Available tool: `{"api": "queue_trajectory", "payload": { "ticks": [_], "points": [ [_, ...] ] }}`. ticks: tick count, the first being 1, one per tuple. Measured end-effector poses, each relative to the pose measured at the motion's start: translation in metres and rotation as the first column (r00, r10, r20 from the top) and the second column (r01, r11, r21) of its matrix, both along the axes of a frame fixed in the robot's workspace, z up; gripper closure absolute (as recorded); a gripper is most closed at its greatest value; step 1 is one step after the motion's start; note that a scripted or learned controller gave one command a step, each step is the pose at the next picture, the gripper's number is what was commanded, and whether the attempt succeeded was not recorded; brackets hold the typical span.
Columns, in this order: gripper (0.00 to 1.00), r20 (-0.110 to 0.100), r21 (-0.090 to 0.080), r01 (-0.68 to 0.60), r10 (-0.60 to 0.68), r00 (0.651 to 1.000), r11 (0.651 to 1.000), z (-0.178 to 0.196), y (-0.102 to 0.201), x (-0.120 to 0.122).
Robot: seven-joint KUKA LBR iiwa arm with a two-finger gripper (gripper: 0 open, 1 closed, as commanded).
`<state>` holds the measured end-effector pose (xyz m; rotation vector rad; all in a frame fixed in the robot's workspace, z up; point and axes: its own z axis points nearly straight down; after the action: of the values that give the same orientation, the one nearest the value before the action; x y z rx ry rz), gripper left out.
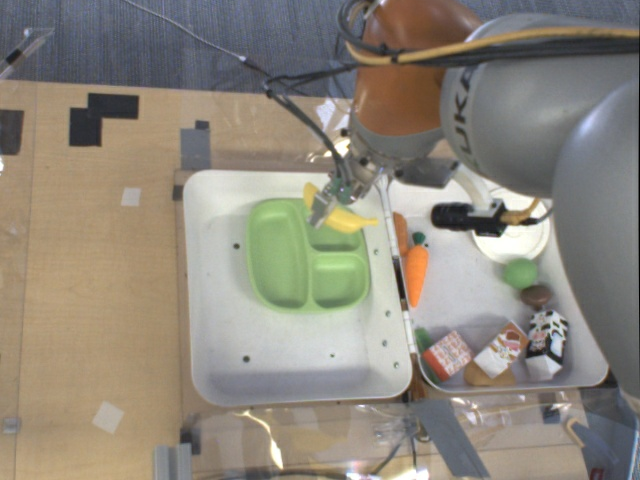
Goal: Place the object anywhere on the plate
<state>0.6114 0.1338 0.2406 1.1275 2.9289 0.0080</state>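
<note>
Wooden tabletop (pixel 90 298) against grey carpet (pixel 180 18). The tool (pixel 330 203) grips a yellow banana (pixel 345 220) over the green plate (pixel 300 263) in the left bin (pixel 215 318).

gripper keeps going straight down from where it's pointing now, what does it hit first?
Most likely the green plate, near its upper right compartment. The gripper points down at that corner with a yellow object at its tips. Depth is unclear from this single slanted view.

I am seeing even, bright overhead lighting; glare is shining off clear plastic (pixel 330 448) at six o'clock; the arm (pixel 540 98) is looking soft.
</note>
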Motion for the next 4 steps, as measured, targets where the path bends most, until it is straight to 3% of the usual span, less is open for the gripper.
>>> {"api": "queue_trajectory", "payload": {
  "ticks": [1,2,3,4],
  "points": [
    [1.0,-0.001,0.001,-0.107,0.107,0.994,0.994,-0.008,0.1,-0.037],
    [1.0,0.001,-0.004,-0.478,0.478,0.878,0.878,-0.02,0.102,-0.053],
    [1.0,0.002,-0.006,-0.427,0.427,0.904,0.904,-0.035,0.062,0.002],
    [0.0,0.003,-0.004,-0.43,0.43,0.903,0.903,-0.034,0.065,0.001]
  ]
}}
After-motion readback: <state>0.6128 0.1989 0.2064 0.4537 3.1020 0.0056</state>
